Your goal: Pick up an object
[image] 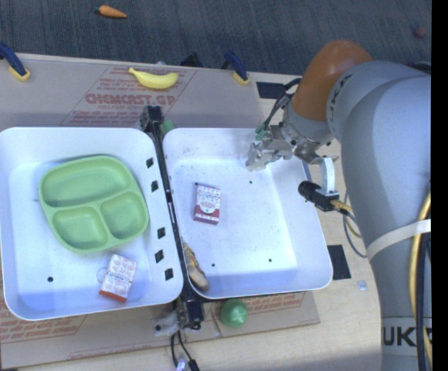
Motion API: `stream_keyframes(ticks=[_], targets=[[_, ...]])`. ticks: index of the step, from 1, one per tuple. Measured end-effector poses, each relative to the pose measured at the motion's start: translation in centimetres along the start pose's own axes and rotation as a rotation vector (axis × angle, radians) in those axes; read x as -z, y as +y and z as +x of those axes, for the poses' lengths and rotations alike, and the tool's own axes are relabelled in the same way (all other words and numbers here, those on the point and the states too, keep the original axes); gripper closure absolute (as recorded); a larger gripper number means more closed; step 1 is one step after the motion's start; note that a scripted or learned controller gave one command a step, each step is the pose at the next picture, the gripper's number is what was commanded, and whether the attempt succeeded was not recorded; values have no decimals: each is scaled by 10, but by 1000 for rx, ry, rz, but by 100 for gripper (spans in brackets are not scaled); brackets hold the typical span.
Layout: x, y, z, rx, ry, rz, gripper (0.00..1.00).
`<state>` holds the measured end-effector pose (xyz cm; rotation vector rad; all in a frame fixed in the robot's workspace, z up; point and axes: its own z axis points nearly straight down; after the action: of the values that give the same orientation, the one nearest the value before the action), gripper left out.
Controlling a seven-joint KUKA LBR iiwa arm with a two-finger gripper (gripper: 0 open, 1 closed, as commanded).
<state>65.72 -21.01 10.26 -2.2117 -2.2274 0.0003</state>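
A small red and white carton [207, 203] lies flat in the middle of the right bin [286, 265]. My gripper [256, 157] hangs over the bin's far right part, up and to the right of the carton, with nothing seen between its fingers. A tan, elongated object [194, 269] rests against the right bin's near left wall. In the left bin [11, 207] a green divided plate [93, 202] sits in the middle, and a second red and white carton [118, 277] lies near the front.
A yellow banana [154, 76] lies on the cardboard behind the bins. A green ball [234, 313] sits on the bench in front of the right bin. A black divider [162, 199] runs between the bins. The big grey arm [386, 168] covers the right side.
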Motion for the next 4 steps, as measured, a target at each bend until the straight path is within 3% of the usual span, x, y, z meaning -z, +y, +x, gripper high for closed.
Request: stream_keyframes(ticks=[1,2,3,4], targets=[[0,0,0,0,0,0,0],[135,-73,27,-3,-2,-2,0],[32,-105,29,-1,-1,5,0],[38,-21,47,-2,0,-1,0]])
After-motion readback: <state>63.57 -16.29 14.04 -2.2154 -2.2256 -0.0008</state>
